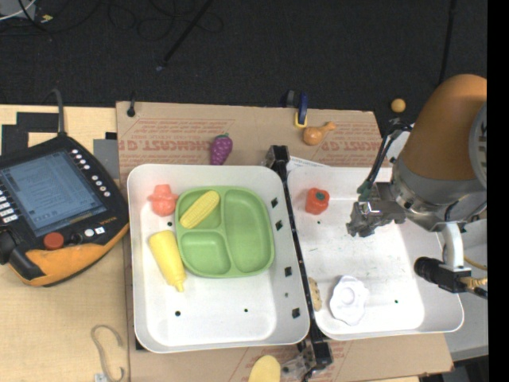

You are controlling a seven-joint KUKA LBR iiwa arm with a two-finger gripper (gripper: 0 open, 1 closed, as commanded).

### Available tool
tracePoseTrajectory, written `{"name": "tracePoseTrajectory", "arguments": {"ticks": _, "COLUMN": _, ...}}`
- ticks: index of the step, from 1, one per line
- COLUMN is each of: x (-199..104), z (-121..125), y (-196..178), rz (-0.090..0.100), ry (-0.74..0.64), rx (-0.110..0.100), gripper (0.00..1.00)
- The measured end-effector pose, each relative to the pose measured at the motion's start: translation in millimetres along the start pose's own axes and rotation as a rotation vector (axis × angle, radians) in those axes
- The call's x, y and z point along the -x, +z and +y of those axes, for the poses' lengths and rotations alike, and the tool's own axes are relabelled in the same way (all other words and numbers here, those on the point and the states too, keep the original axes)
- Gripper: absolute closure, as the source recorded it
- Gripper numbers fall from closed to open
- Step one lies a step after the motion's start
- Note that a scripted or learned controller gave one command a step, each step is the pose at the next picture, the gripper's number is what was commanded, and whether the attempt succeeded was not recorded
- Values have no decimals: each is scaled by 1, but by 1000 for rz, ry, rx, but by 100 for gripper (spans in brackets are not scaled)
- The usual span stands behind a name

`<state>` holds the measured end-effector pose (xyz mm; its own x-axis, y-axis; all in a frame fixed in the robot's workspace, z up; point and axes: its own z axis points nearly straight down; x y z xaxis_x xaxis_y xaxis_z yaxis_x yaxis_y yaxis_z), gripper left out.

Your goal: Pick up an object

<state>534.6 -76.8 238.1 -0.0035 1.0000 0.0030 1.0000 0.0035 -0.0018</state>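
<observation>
Camera view looks down at a slant on your bench, so take it from the biggest things first. You have the left bin (151, 309) and the right bin (413, 309) lying side by side, their inner rims touching along a dark divider. Your arm (445, 146), grey with its orange band, comes in from the right and hangs over the right bin. To the left of both bins you see the teach pendant (56, 205) on the bench.

In the left bin sits a green divided plate (238, 241), with a yellow corn cob (199, 208) lying in its upper-left compartment. A yellow squash-like toy (168, 258) lies just beside the plate's left edge, and a pink toy (162, 200) sits near the bin's upper-left corner.

Your gripper (362, 223) hovers over the middle of the right bin; it is too dark and small for you to tell how it is set, and nothing shows in its grasp. A white crumpled object (349, 299) lies below it, near the bin's front rim. The red toy (317, 201) with a green top rests to the gripper's left and slightly above, near but apart from it.

Behind the bins, on the cardboard, you can spot a purple grape toy (221, 148) and an orange pear-shaped toy (316, 133).
</observation>
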Motion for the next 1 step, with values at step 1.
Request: {"name": "tracePoseTrajectory", "arguments": {"ticks": 1, "x": -43, "z": 0, "y": 4, "rz": -1, "ry": 1, "rx": -1, "gripper": 100}}
